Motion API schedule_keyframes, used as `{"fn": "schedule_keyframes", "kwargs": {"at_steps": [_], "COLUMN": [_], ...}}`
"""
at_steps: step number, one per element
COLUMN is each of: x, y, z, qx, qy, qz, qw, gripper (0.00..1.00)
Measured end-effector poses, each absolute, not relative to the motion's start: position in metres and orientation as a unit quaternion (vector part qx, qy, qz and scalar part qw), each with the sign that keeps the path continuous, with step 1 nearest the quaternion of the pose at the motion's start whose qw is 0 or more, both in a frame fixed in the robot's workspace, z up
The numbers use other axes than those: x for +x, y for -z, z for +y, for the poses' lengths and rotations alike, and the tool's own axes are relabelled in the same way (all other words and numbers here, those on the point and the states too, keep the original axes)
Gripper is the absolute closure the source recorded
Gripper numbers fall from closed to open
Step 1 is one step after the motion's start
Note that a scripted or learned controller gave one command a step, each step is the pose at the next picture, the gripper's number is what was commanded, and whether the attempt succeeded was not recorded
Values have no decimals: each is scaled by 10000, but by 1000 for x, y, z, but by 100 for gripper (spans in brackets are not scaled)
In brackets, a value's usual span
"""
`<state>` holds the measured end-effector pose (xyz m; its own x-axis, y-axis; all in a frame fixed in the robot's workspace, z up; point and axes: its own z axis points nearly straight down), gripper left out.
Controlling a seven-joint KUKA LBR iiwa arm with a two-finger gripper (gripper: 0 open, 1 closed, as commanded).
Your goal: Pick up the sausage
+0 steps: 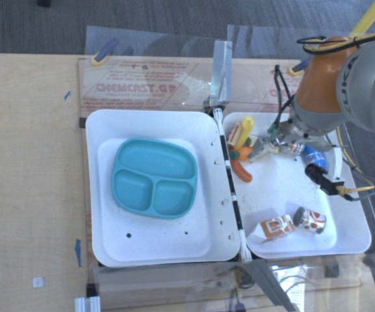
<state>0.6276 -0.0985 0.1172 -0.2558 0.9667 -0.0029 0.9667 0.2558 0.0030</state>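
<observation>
The sausage (241, 170) is a small orange-red piece lying at the left side of the right bin (349, 233), close to the divider between the bins. My gripper (263, 148) hangs low over the bin's upper left part, just right of and slightly above the sausage, beside a cluster of toy food. Nothing shows as held by it. The arm's orange band (320, 77) and grey wrist rise behind it toward the upper right.
A yellow toy food piece (243, 131) and small green and orange pieces (239, 153) lie just above the sausage. A blue item (314, 156) sits under the wrist. A small box (277, 227) and a can (312, 220) lie near the front. The left bin (109, 239) holds a teal divided plate (155, 177).
</observation>
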Motion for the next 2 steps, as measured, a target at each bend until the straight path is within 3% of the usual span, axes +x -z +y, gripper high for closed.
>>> {"fn": "schedule_keyframes", "kwargs": {"at_steps": [1,2], "x": [612,613], "y": [-89,-100], "z": [-98,-97], "qx": [6189,6186], "qy": [-24,-36], "qz": [7855,7857], "qw": [39,54], "gripper": [0,100]}}
